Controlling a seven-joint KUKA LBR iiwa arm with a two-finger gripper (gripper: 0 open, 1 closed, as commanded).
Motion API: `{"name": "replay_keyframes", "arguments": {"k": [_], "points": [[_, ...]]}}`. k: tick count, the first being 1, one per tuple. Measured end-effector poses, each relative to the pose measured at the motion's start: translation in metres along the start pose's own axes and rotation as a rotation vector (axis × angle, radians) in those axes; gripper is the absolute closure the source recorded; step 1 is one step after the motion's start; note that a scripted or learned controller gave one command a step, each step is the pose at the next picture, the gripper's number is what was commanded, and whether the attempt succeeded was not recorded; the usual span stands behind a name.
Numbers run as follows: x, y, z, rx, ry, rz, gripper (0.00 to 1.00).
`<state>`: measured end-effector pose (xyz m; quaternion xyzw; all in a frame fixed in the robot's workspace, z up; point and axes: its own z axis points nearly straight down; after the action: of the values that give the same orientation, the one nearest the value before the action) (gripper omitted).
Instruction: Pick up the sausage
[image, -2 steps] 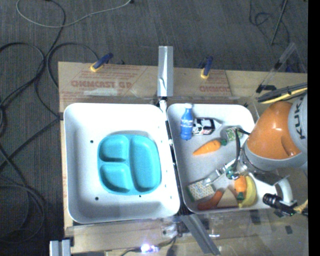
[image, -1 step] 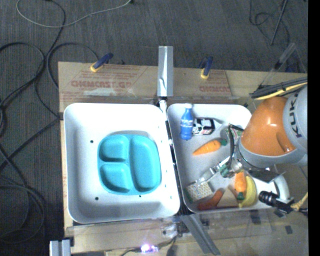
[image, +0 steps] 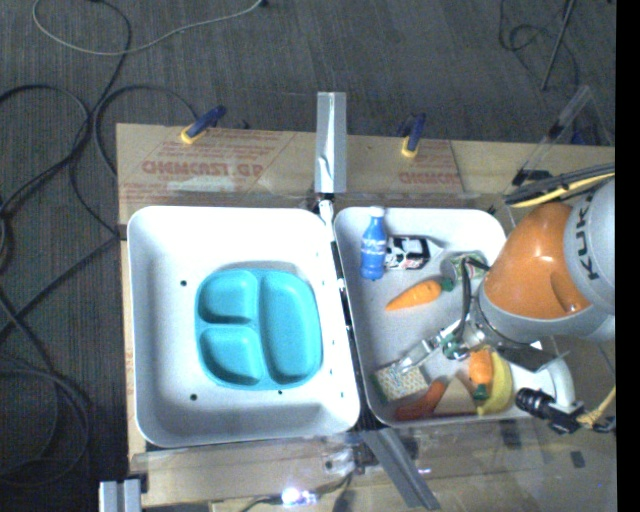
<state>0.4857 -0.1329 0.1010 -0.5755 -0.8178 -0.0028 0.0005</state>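
Looking down at the right bin (image: 350, 300), I use it as my landmark: the arm (image: 545, 270) reaches over its right side, and the gripper (image: 440, 350) sits low inside it, toward the near edge. I cannot tell how the gripper stands, because the wrist and its cabling cover that part. The sausage (image: 425, 400), as I judge the reddish-brown piece to be, lies on the bin's floor by its near wall, just below and left of the gripper, with a small speckled block (image: 398, 380) touching or just beside its left end. A carrot (image: 417, 294) lies in the middle of the bin, a blue bottle (image: 373, 243) stands near its far left corner, and a banana with something orange (image: 487, 380) rests under the arm at the bin's near right. To the left of the bin, the left bin (image: 160, 260) holds a blue divided tray (image: 260, 327). By my reading the pick is not done: the sausage rests on the floor, not lifted, and I see nothing clamped. What is left is the grasp and the lift.
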Motion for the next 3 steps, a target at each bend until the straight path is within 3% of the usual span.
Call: {"name": "replay_keyframes", "arguments": {"k": [1, 2, 3], "points": [[-0.044, -0.017, -0.070, 0.005, -0.004, -0.005, 0.00], [0.017, 0.005, -0.021, 0.006, -0.002, -0.011, 0.00], [-0.006, 0.002, 0.008, -0.009, 0.000, -0.166, 0.00]]}}
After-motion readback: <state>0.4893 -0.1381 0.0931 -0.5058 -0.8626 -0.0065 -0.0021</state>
